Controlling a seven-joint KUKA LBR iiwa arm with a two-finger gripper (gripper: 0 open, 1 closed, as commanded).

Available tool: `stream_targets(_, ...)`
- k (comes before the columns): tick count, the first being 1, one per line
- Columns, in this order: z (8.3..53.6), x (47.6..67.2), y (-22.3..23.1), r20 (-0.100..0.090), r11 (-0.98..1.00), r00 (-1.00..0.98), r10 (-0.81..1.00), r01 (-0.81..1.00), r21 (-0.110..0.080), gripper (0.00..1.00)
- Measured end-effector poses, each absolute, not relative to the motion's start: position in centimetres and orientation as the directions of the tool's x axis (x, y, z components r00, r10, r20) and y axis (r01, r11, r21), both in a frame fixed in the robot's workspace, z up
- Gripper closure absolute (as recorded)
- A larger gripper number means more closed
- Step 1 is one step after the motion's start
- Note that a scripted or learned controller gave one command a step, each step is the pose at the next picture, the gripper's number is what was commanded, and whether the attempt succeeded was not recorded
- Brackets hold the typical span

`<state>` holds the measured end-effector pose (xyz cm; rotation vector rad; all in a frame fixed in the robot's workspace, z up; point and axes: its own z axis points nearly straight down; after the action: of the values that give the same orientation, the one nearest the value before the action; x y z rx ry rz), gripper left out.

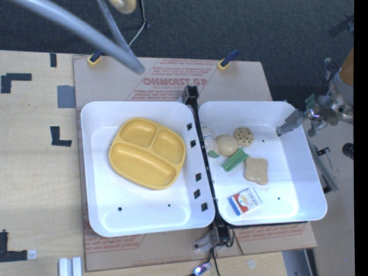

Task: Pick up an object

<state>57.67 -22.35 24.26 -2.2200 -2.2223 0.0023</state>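
The right bin (299,197) holds several small objects. A round speckled cookie (244,135) lies next to a pale egg-shaped piece (226,145). A green stick (234,160) and a tan toast-like piece (256,170) lie just in front of them. Near the front is a small red, white and blue packet (245,200). My gripper (296,130) hangs over the right bin's far right rim, to the right of all the objects. Its fingers are spread open with nothing between them.
A yellow divided plate (148,153) lies in the left bin (103,211). A white mesh-like item (207,137) sits by the black divider between the bins. A grey bar (75,22) crosses the upper left of the view. Bare white floor lies along the right bin's right side.
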Motion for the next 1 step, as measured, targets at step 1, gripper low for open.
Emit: stream_targets(1, 18.32, 57.31, -21.46, 0.001, 0.001, -0.001, 1.0, 1.0, -0.006, 0.0)
